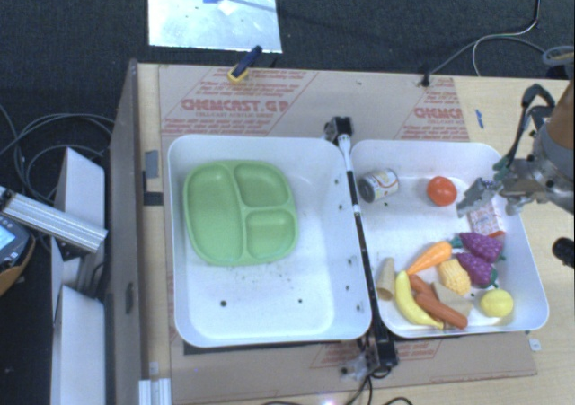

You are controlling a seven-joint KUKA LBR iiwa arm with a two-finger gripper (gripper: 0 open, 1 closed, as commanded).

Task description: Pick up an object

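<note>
Camera view, looking down on two white bins set side by side on a bench. The left bin (207, 309) holds a green divided plate (240, 212) lying flat toward its far-left part. The right bin (409, 165) holds the toy food: a small can (379, 184) on its side near the far-left corner, a red tomato (440, 190) just beside it, and — clustered along the near edge — a carrot (429, 257), purple grapes (479, 253), a corn cob (453, 276), a banana (408, 297), a sausage (440, 311) and a lemon (496, 303). The gripper (485, 197) hangs over the bin's right rim, above a pale packet (486, 215); whether it is apart or together cannot be told.
</note>
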